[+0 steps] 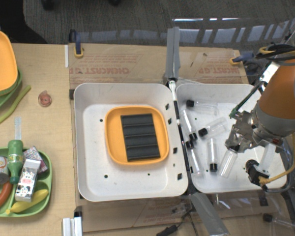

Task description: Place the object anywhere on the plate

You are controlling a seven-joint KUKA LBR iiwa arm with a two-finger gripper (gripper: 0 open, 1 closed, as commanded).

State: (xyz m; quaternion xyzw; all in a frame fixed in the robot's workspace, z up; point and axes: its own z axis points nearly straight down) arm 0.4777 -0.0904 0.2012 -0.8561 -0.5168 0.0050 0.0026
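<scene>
plate (pixel 113 136) in left bin (pixel 88 146), tubes (pixel 209 149) scattered in right bin (pixel 206 181), claw (pixel 235 144) above right bin

Gripper (pixel 234 144) over clear tubes (pixel 206 132), right bin (pixel 226 183)

The plate (pixel 136 134) is orange, squarish with rounded corners and a raised rim; it lies flat at the middle of the left bin (pixel 88 146), carrying a black ribbed insert (pixel 140 136) of four bars across its centre; the objects are clear plastic tubes (pixel 212 151) with black caps, scattered on their sides in the right bin (pixel 206 183); several lie along that bin's left edge, pointing various ways; one lies near its far left corner; others lie toward its middle, some touching, none on the plate.
</scene>
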